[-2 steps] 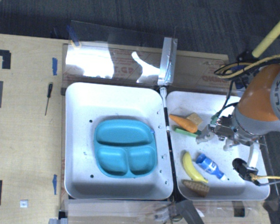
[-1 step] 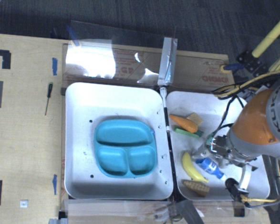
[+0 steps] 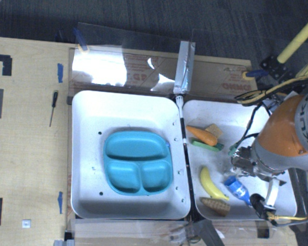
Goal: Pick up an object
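The right bin holds an orange carrot lying across a tan bread piece and a green stick. Nearer the front lie a yellow banana and a brown ridged piece. A small blue object rests right of the banana. My gripper hangs low in this bin, directly above the blue object and close to it. Nothing can be seen held.
The left bin carries a blue divided tray in its middle. A clear panel and a metal post stand behind the bins. Yellow cables trail at the upper right.
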Available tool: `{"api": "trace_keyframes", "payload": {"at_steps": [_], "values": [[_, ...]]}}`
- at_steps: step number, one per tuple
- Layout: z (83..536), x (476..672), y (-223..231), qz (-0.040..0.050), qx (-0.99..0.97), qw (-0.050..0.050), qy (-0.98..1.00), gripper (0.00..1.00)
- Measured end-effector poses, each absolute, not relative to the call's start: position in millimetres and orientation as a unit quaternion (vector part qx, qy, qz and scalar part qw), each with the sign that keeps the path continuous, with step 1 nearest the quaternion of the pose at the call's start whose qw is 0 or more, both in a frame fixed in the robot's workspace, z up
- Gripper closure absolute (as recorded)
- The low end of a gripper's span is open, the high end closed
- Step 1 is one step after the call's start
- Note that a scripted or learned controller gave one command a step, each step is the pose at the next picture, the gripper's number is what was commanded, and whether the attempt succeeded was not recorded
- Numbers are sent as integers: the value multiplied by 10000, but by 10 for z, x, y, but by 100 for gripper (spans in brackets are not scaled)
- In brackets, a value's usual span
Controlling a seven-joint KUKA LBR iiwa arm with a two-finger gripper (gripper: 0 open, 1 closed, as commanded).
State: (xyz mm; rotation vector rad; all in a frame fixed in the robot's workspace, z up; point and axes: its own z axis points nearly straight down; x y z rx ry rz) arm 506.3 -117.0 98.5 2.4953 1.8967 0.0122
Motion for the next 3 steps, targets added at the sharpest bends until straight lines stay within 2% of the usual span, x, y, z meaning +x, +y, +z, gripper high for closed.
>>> {"api": "trace_keyframes", "payload": {"at_steps": [1,2,3], "values": [[1876,5863,-650,30,8170,10,5766,100],[1845,5842,-677,-6,8182,-3,5750,0],[883,6053,-1007,28,7990,26,6014,0]]}}
